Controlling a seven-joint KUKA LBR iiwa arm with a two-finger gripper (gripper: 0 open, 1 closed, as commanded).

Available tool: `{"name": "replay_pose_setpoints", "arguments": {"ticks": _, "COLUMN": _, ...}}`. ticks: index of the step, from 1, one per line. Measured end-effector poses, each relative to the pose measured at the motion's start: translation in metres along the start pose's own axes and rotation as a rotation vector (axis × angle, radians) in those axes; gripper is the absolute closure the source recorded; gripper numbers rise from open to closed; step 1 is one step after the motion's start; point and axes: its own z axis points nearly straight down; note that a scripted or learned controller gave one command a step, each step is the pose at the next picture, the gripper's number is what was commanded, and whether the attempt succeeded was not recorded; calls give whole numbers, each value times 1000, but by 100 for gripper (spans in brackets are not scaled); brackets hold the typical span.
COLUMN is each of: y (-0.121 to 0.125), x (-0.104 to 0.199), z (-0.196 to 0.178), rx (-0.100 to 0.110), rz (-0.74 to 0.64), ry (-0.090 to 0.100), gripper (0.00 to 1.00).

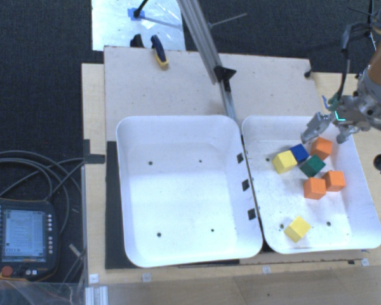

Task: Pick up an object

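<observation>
Arm (376, 88) reaching in from right, jaws spread, nothing between.

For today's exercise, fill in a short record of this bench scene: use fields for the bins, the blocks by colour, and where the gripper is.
left bin: white, shallow
right bin: white, holds all the blocks
yellow blocks: two, one in the cluster, one alone near the front
orange blocks: three
blue block: one, beside the yellow
green block: one, mid-cluster
gripper: above the right bin's far side, next to the cluster, fingers apart, holding nothing
</observation>
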Motion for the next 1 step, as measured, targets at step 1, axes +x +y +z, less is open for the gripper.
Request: {"name": "replay_pose_setpoints", "arguments": {"ticks": 1, "y": -5, "x": -3, "z": 43, "rx": 4, "rz": 2, "ry": 0, "gripper": 0}}
